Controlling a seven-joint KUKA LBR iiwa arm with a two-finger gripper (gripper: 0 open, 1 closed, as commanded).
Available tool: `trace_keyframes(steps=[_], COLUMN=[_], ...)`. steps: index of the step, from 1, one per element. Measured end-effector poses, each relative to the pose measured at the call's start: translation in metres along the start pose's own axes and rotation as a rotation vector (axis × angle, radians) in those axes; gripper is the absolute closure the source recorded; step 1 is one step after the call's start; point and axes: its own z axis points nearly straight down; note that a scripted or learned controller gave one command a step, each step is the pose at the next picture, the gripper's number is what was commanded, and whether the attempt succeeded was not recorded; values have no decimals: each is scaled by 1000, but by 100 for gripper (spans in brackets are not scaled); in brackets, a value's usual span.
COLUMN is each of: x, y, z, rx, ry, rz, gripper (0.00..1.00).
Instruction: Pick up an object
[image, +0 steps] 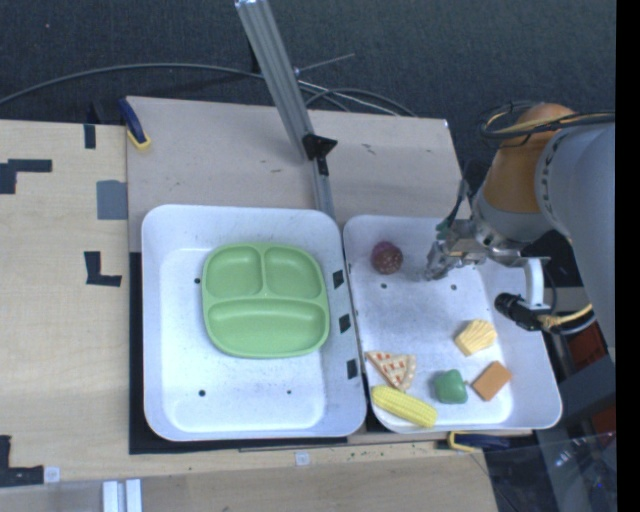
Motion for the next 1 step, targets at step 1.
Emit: trace_keyframes(steps=[1], x=[-8], y=[0], z=[-59], rx=[-7], ry=[-1], rz=[3], gripper=[100])
